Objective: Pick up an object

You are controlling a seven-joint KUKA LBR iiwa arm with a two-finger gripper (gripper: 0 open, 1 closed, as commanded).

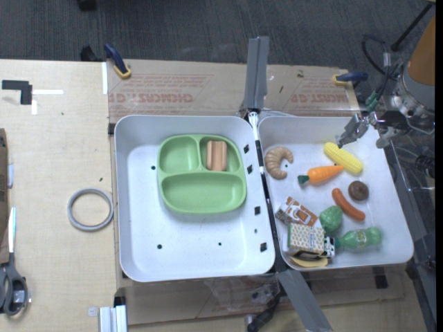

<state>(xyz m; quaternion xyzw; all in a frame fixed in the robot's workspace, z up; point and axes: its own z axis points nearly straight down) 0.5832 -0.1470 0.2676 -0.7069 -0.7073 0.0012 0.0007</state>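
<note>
Gripper (354, 131) hangs at the upper right corner of the right bin (393, 254), just above and to the right of the yellow corn cob (344, 157). It is small and partly lost against the dark cables and metal behind it, so I cannot tell whether it is apart or together, and nothing can be seen clamped in it. Whether it touches the corn is also unclear.

Two white bins sit side by side on the surface (52, 151). The left bin (138, 247) holds one green divided plate (201, 194), and one hot dog (217, 155) lies in its upper right compartment.

The right bin holds the toy foods for picking: one croissant (278, 161) near the upper left, one carrot (323, 174) just below the corn, one brown round piece (358, 189), one sausage (348, 205), one green round vegetable (331, 218) and one green bottle-like piece (360, 238) near the lower right. Two small printed cartons (302, 228) lie stacked at the lower left, one overlapping the other, and a yellow banana-like piece (308, 260) is mostly hidden beneath them.

Outside the bins, one grey ring (90, 208) lies on the surface to the left, and scissors (12, 286) are cut off by the left edge. Two blue-and-yellow clamps (118, 61) grip the cardboard sheet (173, 88) behind the bins.
</note>
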